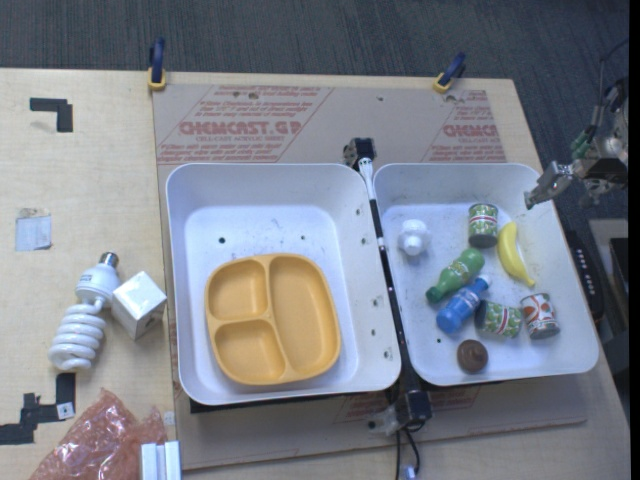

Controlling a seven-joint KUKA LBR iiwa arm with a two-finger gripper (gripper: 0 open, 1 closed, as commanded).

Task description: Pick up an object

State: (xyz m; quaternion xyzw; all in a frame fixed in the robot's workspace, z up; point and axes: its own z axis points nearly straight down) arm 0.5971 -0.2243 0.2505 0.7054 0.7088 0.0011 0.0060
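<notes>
The right bin (570, 368) holds several small objects. A white knobbly piece (413, 236) lies at its upper left, and a green can (483, 224) stands beside a banana (513, 253). Lower down lie a green bottle (455, 276), a blue bottle (460, 308), a green-labelled can (500, 320), a red and white can (540, 315) and a brown round piece (472, 355). My gripper (545, 186) hovers over the bin's upper right corner, above and right of the banana, touching nothing I can see.
The left bin (190, 268) holds a yellow divided plate (272, 318). On the bench at the left lie a spiral light bulb (85, 313), a white cube (138, 303) and a red mesh bag (100, 443). Clamps sit at the board's top edge.
</notes>
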